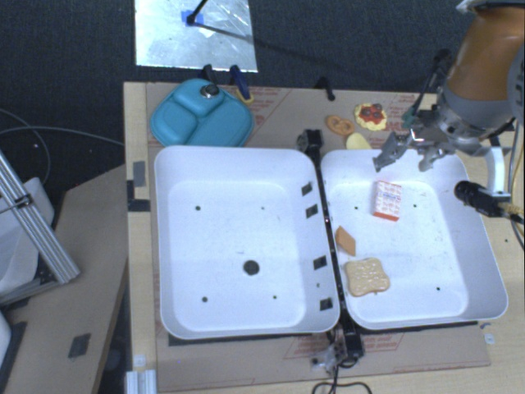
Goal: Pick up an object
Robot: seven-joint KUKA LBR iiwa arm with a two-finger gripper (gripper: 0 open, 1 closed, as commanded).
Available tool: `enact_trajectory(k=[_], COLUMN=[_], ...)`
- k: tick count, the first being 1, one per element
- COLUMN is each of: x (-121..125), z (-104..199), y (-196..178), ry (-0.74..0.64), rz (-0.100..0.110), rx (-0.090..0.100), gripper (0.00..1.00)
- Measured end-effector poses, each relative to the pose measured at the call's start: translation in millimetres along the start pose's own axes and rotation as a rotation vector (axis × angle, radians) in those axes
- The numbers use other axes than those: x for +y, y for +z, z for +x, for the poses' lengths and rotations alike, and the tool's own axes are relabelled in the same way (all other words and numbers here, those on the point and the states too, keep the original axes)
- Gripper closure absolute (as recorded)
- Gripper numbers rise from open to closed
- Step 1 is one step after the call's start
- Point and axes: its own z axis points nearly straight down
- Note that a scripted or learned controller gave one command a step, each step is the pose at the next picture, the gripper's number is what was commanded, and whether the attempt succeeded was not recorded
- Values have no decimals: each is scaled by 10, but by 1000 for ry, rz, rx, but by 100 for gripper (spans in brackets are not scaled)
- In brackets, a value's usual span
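Gripper (408, 150): fingers spread apart, empty, above right bin's (484, 263) far rim.
Red-and-white packet (388, 200): right bin, at the gripper's 6 o'clock, apart.
Toast slice (367, 277): packet's 6 o'clock.

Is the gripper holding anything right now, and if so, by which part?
Nothing is held. The gripper hangs open above the right bin's back edge with nothing between its fingers. The box, cracker and toast lie in that bin.

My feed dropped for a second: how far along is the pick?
Nothing looks lifted yet. The gripper hangs open and empty over the right white bin's far edge. The small red-and-white carton, toast-shaped slice and orange wedge lie inside. Descent, grasp and lift remain.
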Motion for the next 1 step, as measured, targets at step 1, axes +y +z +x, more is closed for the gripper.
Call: enact_trajectory(k=[1], x=[496], z=[-1022], y=[928], ry=[7], rz=[-3], rx=[-4], gripper=[0])
